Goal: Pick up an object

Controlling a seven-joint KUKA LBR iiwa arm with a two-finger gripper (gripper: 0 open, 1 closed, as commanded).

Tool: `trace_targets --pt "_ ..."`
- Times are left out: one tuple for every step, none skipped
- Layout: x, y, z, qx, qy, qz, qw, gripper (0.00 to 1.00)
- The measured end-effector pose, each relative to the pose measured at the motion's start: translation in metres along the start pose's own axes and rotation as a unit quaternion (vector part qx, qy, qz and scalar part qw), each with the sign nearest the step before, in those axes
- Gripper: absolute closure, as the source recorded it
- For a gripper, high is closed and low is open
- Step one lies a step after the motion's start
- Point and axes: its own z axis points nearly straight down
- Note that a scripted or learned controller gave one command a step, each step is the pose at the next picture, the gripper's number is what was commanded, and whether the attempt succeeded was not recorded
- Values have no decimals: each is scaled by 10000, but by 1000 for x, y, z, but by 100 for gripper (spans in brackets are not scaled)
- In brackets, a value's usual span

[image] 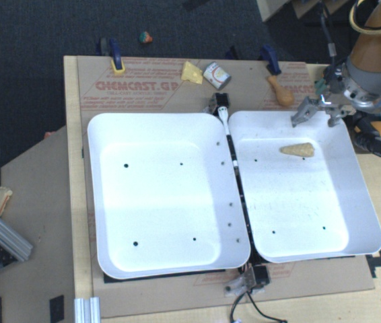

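A tan, bread-like lump (297,150) lies in the right bin (352,207), towards its far side. My gripper (317,118) hangs over the far rim of that bin, just beyond and slightly right of the lump. Its two grey fingers (301,114) are spread apart, open, with nothing between them. The orange-banded wrist (373,42) rises behind it at the upper right.
The left bin (103,180) adjoins the right one. On the board behind the bins lie a yellow wedge (192,73), a small box (216,76) and a brown wooden piece (281,93). Blue clamps (115,52) (269,59) hold the board's far edge.
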Motion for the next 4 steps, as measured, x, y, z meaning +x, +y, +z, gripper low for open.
trace_targets --pt "24 2 -160 -59 -10 -12 10000 0" --pt "33 2 -282 -43 -8 -4 10000 0" --pt "32 1 -284 17 -7 1 10000 100" --pt "47 -1 -197 94 23 4 10000 100"
